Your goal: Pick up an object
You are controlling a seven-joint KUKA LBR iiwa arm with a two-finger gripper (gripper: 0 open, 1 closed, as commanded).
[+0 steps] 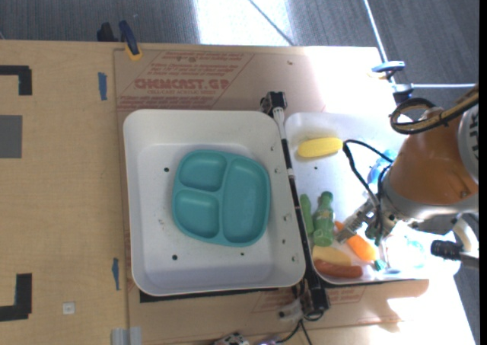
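On the counter, the left bin holds a teal divided plate. In the right bin lie a yellow banana, green vegetables, an orange carrot and a hot dog. The gripper hangs just above the carrot; I cannot tell how its fingers stand.
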